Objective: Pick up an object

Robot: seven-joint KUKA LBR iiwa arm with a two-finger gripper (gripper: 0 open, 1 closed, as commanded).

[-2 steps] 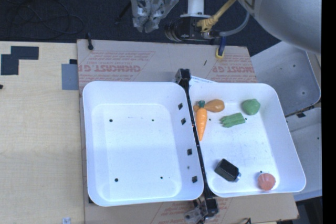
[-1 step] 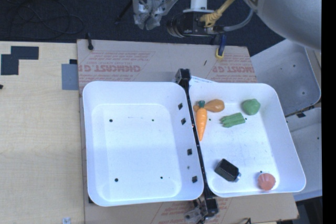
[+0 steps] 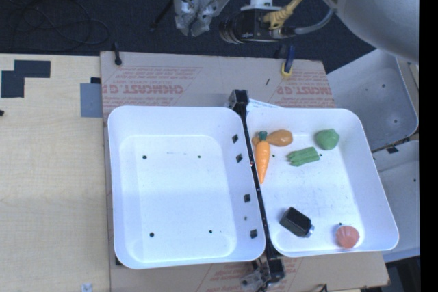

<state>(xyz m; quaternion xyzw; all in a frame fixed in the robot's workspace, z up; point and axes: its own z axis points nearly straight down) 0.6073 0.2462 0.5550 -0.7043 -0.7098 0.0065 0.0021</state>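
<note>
End effector (image 3: 198, 7) raised beyond bins, finger state unclear, carrot (image 3: 261, 159) well below in right bin (image 3: 369, 167)

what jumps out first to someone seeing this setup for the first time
The bright items in the right bin draw the eye: an orange carrot along its left wall, a green lump near the far right corner, a black block and a pinkish ball at the near edge. Above the bins, the metal hand hangs over the dark floor.

cardboard sheet (image 3: 205, 82): printed, lies under both bins | wooden bench (image 3: 48, 181): at left | black cables (image 3: 61, 3): on dark floor, top left
</note>
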